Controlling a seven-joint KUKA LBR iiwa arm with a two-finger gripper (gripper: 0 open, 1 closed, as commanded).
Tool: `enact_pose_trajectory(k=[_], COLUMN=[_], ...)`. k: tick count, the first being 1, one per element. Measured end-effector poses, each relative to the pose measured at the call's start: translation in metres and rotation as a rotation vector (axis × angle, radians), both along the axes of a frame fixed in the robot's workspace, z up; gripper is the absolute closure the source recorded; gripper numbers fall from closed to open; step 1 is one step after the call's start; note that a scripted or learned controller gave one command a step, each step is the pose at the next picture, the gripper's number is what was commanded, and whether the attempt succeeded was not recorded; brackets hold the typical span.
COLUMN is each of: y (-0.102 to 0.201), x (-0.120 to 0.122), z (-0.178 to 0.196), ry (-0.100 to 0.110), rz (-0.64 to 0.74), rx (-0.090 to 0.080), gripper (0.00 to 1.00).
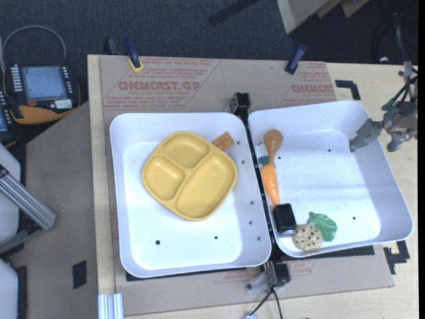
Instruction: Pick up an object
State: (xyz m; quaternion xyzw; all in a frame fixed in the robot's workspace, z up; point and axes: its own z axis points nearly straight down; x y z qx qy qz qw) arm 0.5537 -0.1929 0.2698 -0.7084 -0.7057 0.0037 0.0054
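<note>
The claw (382,130) hovers open and empty at the right bin's (372,178) far edge. The carrot (269,181) lies by the divider: light, stiff, probably slick; best pinched across its middle.

Small brown block (223,140) partly hidden behind yellow plate (190,175), gripper (392,128) cut off by right edge, fingers unclear

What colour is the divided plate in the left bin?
Pale yellow; the divided plate shows in the camera view.

One fixed overhead camera, slanted down, both bins (126,198)
</note>
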Motion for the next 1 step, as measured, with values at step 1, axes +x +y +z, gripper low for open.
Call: enact_pose_trajectory(k=[1], y=[0.0008], x=[0.0022], z=[0.0074], ry=[-0.013], rz=[0.004], rx=[-0.003], gripper=[0.0])
